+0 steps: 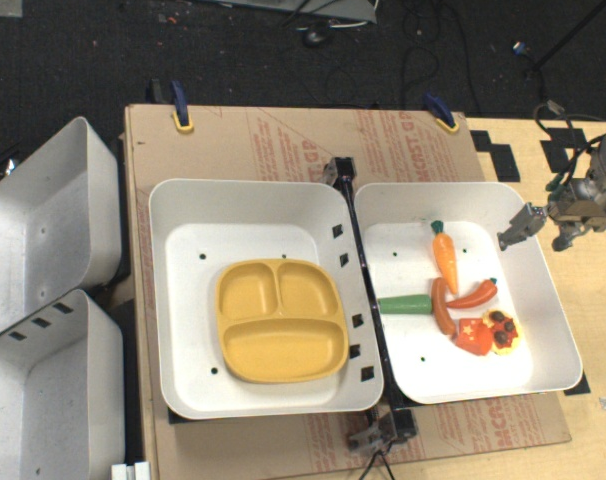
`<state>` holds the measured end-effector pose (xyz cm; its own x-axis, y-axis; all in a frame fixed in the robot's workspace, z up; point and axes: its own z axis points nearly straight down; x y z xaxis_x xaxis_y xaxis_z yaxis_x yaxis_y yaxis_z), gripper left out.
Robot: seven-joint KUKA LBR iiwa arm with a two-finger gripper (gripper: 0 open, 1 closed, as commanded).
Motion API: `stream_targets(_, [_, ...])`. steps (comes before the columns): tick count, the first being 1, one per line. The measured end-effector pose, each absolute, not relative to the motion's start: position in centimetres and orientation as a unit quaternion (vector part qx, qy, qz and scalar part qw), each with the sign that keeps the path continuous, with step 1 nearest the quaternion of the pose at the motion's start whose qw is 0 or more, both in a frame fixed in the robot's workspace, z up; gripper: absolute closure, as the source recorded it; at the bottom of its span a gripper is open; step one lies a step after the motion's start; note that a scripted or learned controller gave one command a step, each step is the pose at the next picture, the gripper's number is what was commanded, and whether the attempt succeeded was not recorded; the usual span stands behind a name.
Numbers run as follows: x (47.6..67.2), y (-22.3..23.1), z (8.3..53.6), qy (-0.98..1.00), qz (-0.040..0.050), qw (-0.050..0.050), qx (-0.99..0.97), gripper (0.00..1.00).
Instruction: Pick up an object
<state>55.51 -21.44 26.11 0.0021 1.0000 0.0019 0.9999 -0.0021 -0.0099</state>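
You see the gripper (545,230) at the right rim of the right bin (543,368). Its two fingers (518,224) are spread apart with a clear gap between them, and nothing is held between them.

Nearest to the fingers, a little to the left and lower, the toy carrot (445,258) lies inside the right bin with its green top pointing away from you. Just below the carrot there is a group of toy food pressed together: a red chili pepper (475,294), a reddish sausage (441,307) that touches the carrot's lower end, and an orange-red piece with dark spots (486,333). These pieces touch each other, so each one has a neighbour close at its side. A green stick-shaped piece (404,305) lies flat, further left of the fingers, with one end touching the sausage and the other near the bin's left wall.

Further left, past the dark divider (358,268) between the bins, the left bin (173,218) holds a yellow compartment plate (281,320), well apart from the fingers.

Both bins stand on a cardboard sheet (253,138). At the far left, two more white bins (43,268) stand beside the bench.
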Motion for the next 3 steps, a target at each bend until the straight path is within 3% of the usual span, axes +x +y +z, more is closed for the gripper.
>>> stream_targets(1, [55.7, -21.4, 26.7, -0.707, 0.0002, 0.000, -0.707, 0.00])
stream_targets(3, [56.1, -21.5, 15.9, -0.707, 0.0016, 0.003, -0.708, 0.00])
